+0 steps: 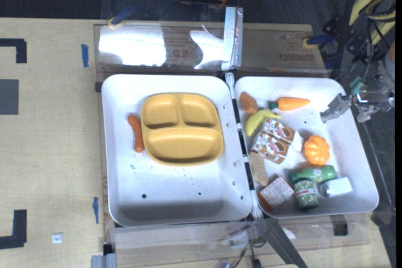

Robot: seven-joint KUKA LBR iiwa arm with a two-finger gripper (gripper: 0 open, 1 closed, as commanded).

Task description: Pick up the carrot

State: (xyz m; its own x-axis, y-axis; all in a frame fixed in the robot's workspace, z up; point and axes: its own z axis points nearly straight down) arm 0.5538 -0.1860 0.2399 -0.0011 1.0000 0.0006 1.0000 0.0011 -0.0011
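Observation:
The carrot (pixel 293 103), orange with a small green top at its left end, lies flat near the back of the right bin (pixel 361 163). It points left to right, just behind the banana (pixel 259 120). My gripper (pixel 334 109) hangs at the right bin's back right corner, a short way right of the carrot's thin tip and apart from it. Nothing shows in the gripper.
The right bin also holds a brown roll (pixel 249 101), a printed carton (pixel 274 139), a small orange pumpkin (pixel 316 149), a green can (pixel 307 192), a white block (pixel 339 186) and a small box (pixel 277 189). In the left bin are a yellow divided plate (pixel 182 127) and a sausage (pixel 135 133).

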